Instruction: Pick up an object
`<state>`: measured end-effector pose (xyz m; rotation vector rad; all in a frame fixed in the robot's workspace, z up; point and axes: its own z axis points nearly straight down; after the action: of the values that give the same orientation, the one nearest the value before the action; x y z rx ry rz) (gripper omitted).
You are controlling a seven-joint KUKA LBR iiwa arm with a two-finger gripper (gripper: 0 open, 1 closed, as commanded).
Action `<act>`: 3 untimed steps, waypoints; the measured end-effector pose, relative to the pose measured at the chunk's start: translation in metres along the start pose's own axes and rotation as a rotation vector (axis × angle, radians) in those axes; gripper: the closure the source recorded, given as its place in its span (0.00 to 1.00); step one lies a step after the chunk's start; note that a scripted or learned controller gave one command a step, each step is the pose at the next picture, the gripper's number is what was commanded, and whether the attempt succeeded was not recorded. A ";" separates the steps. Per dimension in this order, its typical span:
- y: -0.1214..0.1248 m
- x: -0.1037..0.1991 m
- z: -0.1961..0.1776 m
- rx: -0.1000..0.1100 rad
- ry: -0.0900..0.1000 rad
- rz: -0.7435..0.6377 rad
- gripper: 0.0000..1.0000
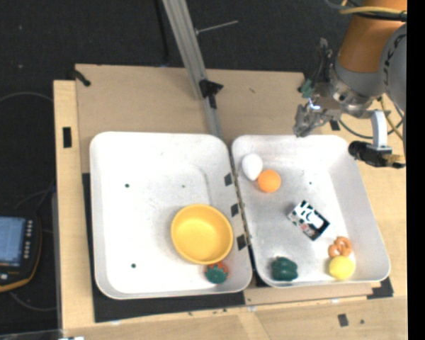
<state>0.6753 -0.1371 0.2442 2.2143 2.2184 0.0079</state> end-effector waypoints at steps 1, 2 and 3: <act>0.000 -0.002 0.013 0.009 -0.001 0.001 1.00; -0.006 0.050 0.021 0.009 0.001 -0.003 1.00; -0.009 0.095 0.010 0.009 0.003 -0.004 1.00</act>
<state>0.6661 -0.0419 0.2344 2.2157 2.2289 0.0018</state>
